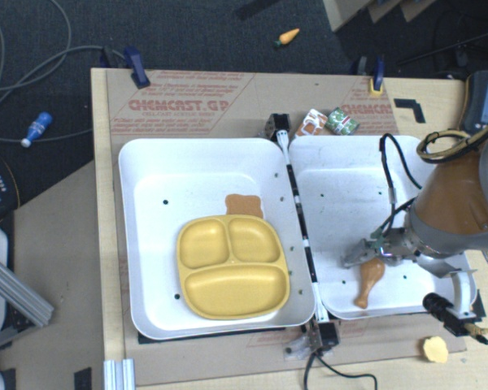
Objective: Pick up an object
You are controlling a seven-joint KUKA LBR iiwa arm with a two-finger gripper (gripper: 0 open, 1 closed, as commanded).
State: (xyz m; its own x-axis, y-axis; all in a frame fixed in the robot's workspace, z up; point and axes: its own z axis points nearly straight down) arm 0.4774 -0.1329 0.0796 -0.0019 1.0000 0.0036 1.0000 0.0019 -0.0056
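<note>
1. Where the right white bin [342, 185] comes close to its near edge, a brown toy chicken drumstick of plastic [369, 281] lies on the floor of the bin, its thick end up toward the gripper and its thin end pointing to the near rim.
2. The gripper [372, 249] of the grey arm with the orange band [451, 205] is low in this bin, directly at the thick end of the drumstick. It seems to touch it, but I cannot tell if the fingers are apart or together, and I cannot tell if the drumstick is between them.
3. A black cable [390, 165] goes in a loop from the arm over the far part of the right bin.
4. The left white bin [146, 169] holds a yellow plastic plate with three compartments [232, 266]. A flat light-brown piece like a toast slice [244, 205] lies just behind the plate, partly covered by its far rim.
5. Both bins stand side by side on a table [106, 218] covered with brown cardboard that has red print.
6. Two small toy packages, one red-white [312, 123] and one green [342, 122], lie on the cardboard just behind the right bin.
7. A small yellow piece [434, 348] lies on the table near the right bin's near corner.
8. On the dark floor behind the table lies a small orange object [289, 36], and to the left a small blue and white bottle [36, 128].
</note>
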